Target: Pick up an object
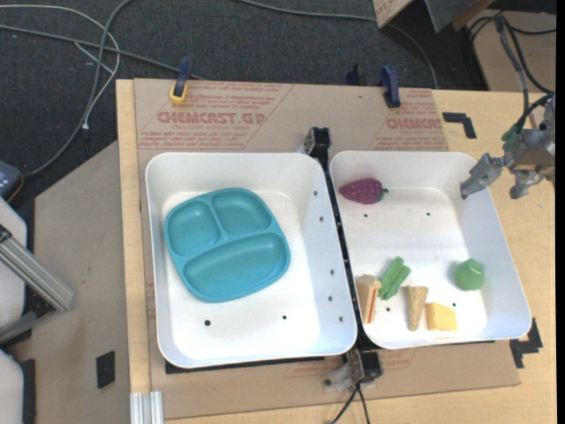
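Gripper (pixel 500 180) — jaws spread, holding nothing, poised over the upper right rim of the right bin (pixel 494 228); nearest item the green ball (pixel 470 274), lying in the bin toward the near edge from the jaws — purple grapes (pixel 363 190) farther left.

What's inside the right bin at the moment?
The right bin holds purple grapes, a green vegetable, a green round piece, a cone, a yellow block and a tan-orange piece. Nothing looks covered.
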You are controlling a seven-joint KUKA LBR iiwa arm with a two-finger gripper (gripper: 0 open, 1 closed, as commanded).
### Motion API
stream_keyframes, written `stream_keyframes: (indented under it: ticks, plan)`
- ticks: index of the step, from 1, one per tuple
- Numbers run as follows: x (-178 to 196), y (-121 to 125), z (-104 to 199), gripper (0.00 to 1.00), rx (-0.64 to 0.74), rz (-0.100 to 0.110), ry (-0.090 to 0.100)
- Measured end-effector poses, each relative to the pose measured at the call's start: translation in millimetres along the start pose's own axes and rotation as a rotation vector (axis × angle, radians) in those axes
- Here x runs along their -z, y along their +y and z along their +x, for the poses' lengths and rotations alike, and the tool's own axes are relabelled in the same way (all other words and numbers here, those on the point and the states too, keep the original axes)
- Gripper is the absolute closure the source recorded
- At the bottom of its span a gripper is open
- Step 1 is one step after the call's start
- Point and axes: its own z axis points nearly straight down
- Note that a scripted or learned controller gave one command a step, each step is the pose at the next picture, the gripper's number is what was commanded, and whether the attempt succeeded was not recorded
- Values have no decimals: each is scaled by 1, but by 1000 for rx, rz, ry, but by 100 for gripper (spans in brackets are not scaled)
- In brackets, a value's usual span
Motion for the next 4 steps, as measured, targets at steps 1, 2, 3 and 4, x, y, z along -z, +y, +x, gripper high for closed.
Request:
stream_keyframes:
  ticks: [1, 2, 3, 4]
  plan:
    - [6, 2, 0, 0, 3, -11, -3]
    - [-40, 10, -1, 0, 3, -6, -1]
    - [-81, 9, -7, 0, 3, -10, -2]
    - [-144, 4, -5, 0, 2, -4, 0]
